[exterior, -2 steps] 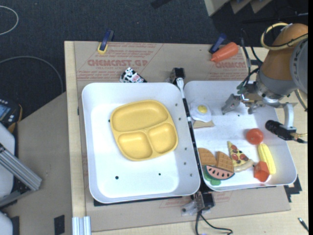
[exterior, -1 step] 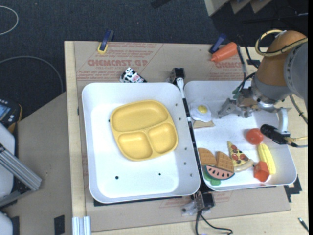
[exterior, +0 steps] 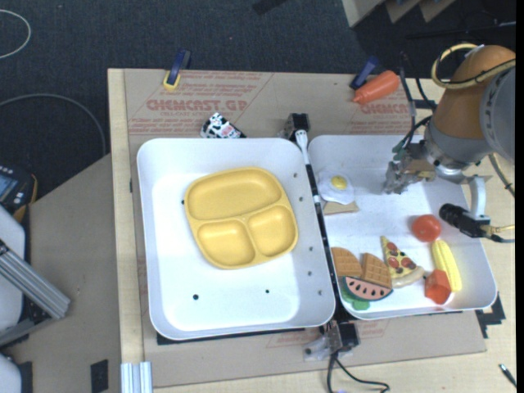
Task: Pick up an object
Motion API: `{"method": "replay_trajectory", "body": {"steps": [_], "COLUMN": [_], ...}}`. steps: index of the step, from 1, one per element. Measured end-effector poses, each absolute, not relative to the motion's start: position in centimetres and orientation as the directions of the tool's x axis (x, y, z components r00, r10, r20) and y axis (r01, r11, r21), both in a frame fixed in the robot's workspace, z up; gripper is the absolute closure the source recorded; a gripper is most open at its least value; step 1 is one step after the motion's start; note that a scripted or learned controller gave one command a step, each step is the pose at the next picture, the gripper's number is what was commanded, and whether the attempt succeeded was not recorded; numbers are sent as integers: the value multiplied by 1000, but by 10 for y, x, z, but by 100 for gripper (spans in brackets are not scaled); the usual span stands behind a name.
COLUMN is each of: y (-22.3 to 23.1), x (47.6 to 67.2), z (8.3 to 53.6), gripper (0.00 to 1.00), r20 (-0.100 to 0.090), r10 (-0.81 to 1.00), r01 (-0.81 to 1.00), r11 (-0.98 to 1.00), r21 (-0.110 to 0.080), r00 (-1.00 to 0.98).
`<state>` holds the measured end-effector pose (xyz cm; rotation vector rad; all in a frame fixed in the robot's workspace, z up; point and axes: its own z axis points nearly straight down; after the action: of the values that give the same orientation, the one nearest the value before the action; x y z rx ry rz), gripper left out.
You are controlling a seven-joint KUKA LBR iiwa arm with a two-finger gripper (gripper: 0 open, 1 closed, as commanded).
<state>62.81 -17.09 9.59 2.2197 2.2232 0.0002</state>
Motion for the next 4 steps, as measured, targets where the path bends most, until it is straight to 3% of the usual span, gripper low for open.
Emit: {"method": "replay_trajectory", "body": {"steps": [1, 3, 4], "y": [-170, -177, -118], "x": [619, 629, 646], "z": [148, 227, 233], "gripper": [100, 100, 100], "r20": [-2, -2, 0], "r10": [1000, 1000, 1000], "r01": [1000, 1000, 1000], "r11": [-1, 1, 6], "r21": [6, 6, 4], "r00": [1, -1, -6]}}
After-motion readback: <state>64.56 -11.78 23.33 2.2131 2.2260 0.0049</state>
